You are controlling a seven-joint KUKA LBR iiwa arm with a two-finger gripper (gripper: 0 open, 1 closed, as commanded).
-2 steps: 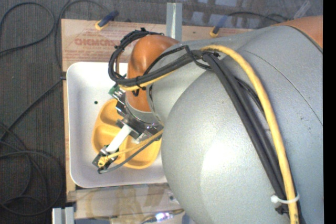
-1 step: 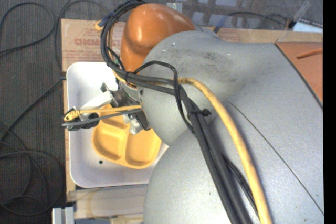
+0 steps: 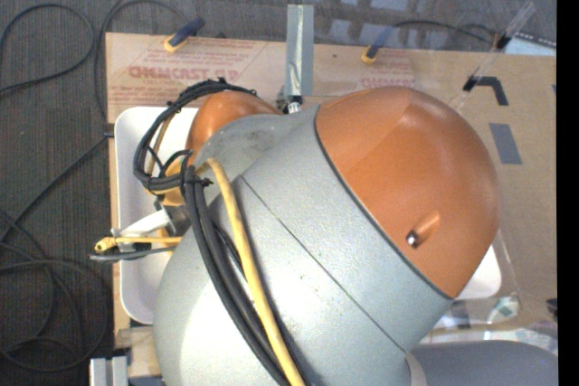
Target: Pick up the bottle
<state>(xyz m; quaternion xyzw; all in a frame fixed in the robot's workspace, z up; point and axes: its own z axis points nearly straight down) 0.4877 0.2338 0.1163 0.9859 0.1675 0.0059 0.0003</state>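
The left bin [image 3: 136,285] is largely covered by the arm [image 3: 362,240]; the hand's state cannot be told.

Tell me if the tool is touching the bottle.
Cannot tell. In the camera view the arm covers most of the left bin, hiding any contact or gap.

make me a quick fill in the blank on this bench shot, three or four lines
1. The arm's big rounded cap is coloured ____.
2. Beside the black cables on the arm runs a ____ cable.
3. The bin's visible rim is coloured ____.
4. The bench board under the bins is made of ____.

Missing words: orange; yellow; white; cardboard
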